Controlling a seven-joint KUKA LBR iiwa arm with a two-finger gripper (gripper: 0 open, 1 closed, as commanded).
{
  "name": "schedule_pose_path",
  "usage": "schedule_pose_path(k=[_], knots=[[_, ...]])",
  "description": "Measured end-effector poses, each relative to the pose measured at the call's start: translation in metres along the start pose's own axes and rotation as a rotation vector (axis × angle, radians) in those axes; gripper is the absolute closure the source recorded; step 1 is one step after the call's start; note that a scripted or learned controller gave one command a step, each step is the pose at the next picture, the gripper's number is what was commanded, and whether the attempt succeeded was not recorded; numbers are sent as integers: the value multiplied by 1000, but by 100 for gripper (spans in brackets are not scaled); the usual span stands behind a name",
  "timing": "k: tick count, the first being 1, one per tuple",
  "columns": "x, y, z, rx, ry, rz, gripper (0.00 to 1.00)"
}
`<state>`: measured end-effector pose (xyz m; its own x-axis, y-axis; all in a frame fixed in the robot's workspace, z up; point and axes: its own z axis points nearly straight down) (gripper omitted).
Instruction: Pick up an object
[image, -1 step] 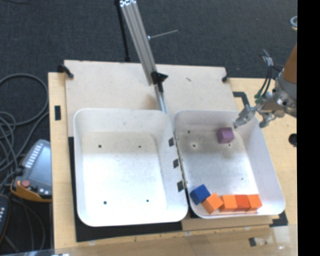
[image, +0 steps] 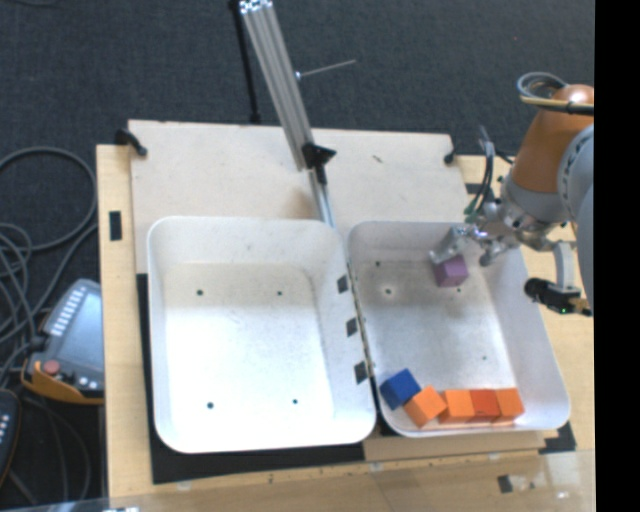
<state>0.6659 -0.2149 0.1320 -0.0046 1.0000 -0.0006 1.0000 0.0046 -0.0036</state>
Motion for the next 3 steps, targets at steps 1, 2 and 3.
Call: schedule_pose_path(k=[1,2,3], knots=[[4,1,-29,-7,-2,0,0],[31,-3,24,-8,-1,4,0],[30,-3,14,-8,-3,3,100]])
